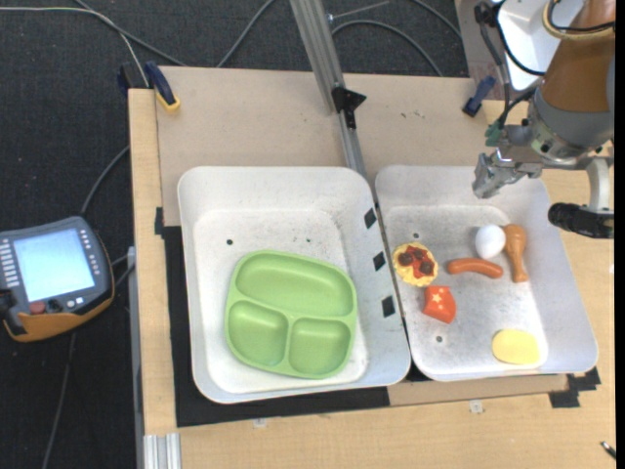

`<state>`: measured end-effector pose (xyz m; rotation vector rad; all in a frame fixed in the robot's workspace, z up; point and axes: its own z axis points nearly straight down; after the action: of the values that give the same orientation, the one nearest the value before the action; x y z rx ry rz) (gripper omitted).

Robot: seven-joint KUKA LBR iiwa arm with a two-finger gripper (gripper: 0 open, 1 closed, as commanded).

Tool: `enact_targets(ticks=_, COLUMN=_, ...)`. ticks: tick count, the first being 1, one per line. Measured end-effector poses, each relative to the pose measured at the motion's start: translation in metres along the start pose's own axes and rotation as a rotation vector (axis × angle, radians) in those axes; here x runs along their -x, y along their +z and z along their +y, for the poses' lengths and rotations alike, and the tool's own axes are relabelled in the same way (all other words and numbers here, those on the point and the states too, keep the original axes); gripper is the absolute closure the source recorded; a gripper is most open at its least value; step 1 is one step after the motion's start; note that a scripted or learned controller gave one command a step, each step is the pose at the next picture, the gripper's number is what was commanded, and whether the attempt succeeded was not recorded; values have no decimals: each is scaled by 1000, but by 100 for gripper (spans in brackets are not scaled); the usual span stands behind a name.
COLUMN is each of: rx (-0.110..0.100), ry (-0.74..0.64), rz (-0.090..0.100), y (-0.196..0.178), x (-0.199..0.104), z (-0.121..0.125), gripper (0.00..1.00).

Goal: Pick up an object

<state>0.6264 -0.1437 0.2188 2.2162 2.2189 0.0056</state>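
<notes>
The right bin [557, 262] holds several toy foods: a small pizza slice [415, 262], a red sausage [475, 268], a white egg [489, 239], an orange drumstick [516, 251], a red strawberry-like piece [439, 304] and a yellow lemon [516, 346]. My gripper [491, 176] hangs over the far edge of this bin, above and beyond the egg, with nothing seen between its fingers. It is apart from every object.
The left bin [205, 213] carries a green divided plate [290, 313]. A metal post [322, 47] slants down between the bins at the back. A teach pendant [49, 277] lies off the bench at left. Blue clamps [162, 88] sit at the board's corners.
</notes>
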Motion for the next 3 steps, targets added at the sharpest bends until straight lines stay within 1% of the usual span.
enact_targets(ticks=1, rx=1, ry=-1, rz=0, y=-52, x=-6, z=-6, gripper=100)
enact_targets(ticks=2, rx=-9, ry=-5, rz=4, y=-42, x=-69, z=-7, gripper=100)
enact_targets(ticks=3, rx=-8, ry=-6, rz=4, y=-46, x=-124, z=-15, gripper=100)
